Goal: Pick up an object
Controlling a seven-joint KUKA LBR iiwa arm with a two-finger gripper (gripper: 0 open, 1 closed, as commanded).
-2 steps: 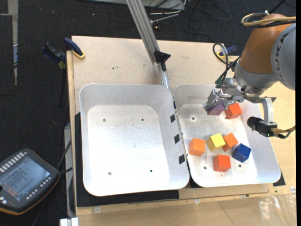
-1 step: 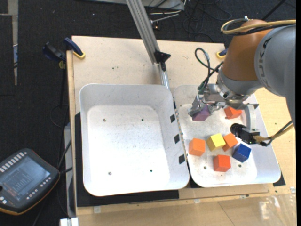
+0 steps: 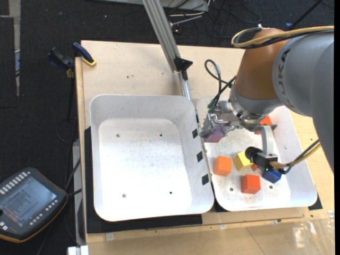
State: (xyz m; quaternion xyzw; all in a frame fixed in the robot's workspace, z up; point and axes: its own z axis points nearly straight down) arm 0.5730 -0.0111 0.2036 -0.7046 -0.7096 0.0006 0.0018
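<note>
a pale wooden bench (image 3: 133,62) sits on a dark floor, with a teach pendant (image 3: 26,203) at seven o'clock and a blue-and-yellow clamp (image 3: 79,54) at the bench's ten o'clock corner. two shallow white bins lie side by side on it. the left bin (image 3: 141,155) shows just a few dark specks. the right bin (image 3: 289,193) holds an orange block (image 3: 222,165) near its middle, a yellow block (image 3: 243,160) just beside that at three o'clock, a red-orange block (image 3: 250,184) at five o'clock, a blue block (image 3: 271,176) by a black fitting, and an orange piece (image 3: 265,121) partly hidden under the arm (image 3: 276,70). the gripper (image 3: 212,125) hangs over the right bin's ten o'clock corner, right at a purple block (image 3: 214,135); whether it is spread or pinched, or has the block, i cannot tell. the purple block looks tilted, its long axis too hidden to judge.
</note>
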